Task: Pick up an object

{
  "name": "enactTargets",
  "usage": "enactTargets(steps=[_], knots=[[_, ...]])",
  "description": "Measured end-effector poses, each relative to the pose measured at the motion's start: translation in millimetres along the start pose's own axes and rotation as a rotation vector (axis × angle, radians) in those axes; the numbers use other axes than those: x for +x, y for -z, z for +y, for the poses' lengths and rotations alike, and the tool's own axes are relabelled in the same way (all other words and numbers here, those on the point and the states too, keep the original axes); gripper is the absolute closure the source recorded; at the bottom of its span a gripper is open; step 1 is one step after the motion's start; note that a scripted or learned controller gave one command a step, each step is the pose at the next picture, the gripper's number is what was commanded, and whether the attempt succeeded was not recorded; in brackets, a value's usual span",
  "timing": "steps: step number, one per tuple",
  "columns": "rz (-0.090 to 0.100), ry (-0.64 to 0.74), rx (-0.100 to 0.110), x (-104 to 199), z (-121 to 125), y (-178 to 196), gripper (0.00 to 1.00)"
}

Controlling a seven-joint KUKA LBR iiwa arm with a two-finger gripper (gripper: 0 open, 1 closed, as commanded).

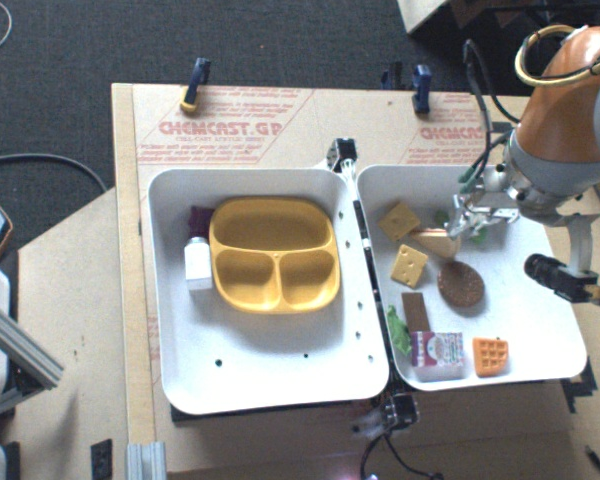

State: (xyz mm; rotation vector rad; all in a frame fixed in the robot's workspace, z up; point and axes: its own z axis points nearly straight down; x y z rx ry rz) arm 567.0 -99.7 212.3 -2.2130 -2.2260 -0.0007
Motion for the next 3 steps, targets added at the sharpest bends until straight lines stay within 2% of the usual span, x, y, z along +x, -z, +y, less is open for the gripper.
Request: enactTargets(steps=[1,2,3], knots=[[0.001,0.000,0.001,49.5,-3.4,2.6,1.00],[0.000,0.002,-0.004,113.1,4.3,10.4,1.00],[-0.001,0.000,-0.005,155.5,17.2,12.1,1.00]])
